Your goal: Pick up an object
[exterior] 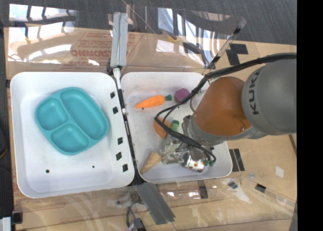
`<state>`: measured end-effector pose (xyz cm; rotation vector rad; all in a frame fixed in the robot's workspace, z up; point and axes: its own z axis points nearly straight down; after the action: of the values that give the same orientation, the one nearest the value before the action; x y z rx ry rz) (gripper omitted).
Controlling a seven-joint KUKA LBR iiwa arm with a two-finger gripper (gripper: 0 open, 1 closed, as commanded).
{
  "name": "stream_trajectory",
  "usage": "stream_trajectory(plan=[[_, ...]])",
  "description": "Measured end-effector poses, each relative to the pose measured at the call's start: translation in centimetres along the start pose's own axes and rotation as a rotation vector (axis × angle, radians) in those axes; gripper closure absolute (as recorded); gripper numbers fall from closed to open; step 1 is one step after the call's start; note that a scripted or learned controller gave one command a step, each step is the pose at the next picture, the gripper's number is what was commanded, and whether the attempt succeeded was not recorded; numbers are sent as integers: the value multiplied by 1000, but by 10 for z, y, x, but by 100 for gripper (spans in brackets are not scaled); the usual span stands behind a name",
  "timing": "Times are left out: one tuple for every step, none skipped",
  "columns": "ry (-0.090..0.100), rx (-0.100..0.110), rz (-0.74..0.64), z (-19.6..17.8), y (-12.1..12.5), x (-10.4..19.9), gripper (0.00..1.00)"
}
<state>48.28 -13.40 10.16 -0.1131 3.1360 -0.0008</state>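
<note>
The gripper [176,154] sat low in the right bin [136,86] — whether it gripped anything, I could not tell. An ice-cream cone [151,162] lay just beside it, a carrot [149,102] farther off — nothing visibly lifted yet.

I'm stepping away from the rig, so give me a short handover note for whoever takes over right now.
Gripper: low in the right bin, over the front clutter; finger state unreadable, nothing visibly held.
Right bin: carrot at back, purple piece behind it, orange item with green tip mid-bin, cone at the front.
Left bin: teal divided plate.
Done: no pick confirmed.
Left: grasp and lift one object.
</note>
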Motion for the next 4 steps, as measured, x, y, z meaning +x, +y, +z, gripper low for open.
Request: stream_trajectory(plan=[[3,-1,418,10,33,-34,100],[2,0,412,0,34,-35,100],[-11,3,295,-109,11,-53,100],[-2,1,-37,-149,-10,-28,100]])
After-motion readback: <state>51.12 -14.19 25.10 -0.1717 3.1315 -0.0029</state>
